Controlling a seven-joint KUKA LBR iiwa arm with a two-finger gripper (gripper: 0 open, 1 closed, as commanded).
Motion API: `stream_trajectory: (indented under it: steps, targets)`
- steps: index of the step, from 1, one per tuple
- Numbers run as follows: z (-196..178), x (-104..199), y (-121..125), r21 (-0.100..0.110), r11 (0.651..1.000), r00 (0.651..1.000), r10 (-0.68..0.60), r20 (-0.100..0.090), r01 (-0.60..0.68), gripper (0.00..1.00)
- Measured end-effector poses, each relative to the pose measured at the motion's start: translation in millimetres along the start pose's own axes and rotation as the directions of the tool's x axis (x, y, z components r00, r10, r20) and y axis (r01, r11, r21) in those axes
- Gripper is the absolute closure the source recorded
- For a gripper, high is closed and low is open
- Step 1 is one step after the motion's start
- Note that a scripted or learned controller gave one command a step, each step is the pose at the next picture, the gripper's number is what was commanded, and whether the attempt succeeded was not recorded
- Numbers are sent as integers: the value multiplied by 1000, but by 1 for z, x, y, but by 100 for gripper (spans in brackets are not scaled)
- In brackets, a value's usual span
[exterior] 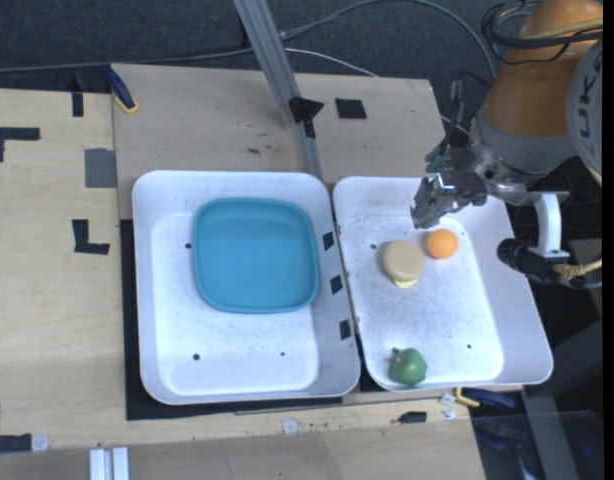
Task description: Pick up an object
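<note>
Approach step: my fingers (428, 214) hang over the right bin (507, 308), spread undeterminable (too dark), nothing between them; orange ball (442, 244) just below-right of tips, beige round piece (402, 262) below-left; next, I judge, centre over ball and descend.

Very little writing is showing here. On the arm (547, 78), at the right edge of the view beside the orange band, dark letters are sitting on the pale grey casing; they are reading as "UK", cut off by the frame, seemingly part of a longer maker's name. Nothing else is carrying text that can be read: the dark tape patches on the bench (47, 268) are bearing no lettering, and the two white bins (157, 368) and the things lying in them are showing no labels, numbers or signs.
</note>
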State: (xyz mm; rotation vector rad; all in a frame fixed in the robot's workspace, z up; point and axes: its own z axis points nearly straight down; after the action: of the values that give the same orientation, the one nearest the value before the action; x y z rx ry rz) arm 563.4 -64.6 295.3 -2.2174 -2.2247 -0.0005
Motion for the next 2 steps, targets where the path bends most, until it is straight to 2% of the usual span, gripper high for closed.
stream_trajectory:
  steps: [2]
  targets:
    - [26,103,-41,2,1000,1000,-1,0,1,100]
